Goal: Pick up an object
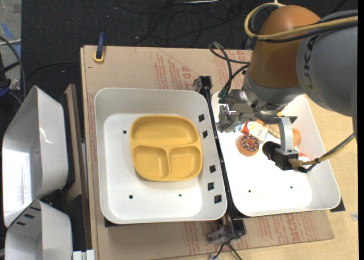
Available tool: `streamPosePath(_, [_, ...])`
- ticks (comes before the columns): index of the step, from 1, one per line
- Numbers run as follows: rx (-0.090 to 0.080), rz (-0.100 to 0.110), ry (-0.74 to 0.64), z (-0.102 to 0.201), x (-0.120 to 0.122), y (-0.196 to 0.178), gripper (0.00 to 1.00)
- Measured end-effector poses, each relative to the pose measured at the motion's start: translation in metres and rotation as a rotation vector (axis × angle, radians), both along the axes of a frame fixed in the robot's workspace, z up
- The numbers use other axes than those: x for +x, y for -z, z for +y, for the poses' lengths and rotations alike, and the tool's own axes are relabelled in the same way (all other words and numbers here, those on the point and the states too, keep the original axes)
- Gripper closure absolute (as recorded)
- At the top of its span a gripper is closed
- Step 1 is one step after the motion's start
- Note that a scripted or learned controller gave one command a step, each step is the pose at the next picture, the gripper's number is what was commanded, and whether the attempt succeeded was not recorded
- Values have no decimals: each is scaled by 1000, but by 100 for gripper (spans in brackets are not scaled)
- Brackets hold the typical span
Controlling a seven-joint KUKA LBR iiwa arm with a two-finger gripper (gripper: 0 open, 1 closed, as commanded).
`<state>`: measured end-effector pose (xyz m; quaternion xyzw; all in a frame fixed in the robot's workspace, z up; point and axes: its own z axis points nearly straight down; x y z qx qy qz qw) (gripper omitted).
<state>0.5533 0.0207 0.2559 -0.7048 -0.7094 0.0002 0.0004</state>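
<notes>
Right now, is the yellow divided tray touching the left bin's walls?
Apart. The camera view shows white bin floor all around the yellow divided tray, separating it from the left bin's walls.

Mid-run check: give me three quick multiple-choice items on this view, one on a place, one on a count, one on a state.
1. Where does the yellow tray lie?
A. left bin
B. right bin
C. on the cardboard

2. How many compartments has the tray?
A. two
B. three
C. four

3. Where is the hand?
A. over the left bin
B. outside both bins
C. low over the objects in the right bin

Answers: 1 A, it sits in the left bin. 2 B, one long section plus two smaller ones. 3 C, the wrist hangs above the small orange and white objects.
</notes>
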Motion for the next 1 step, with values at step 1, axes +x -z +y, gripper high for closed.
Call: streamPosePath(1, [1, 0, -2, 52, -4, -1, 100])
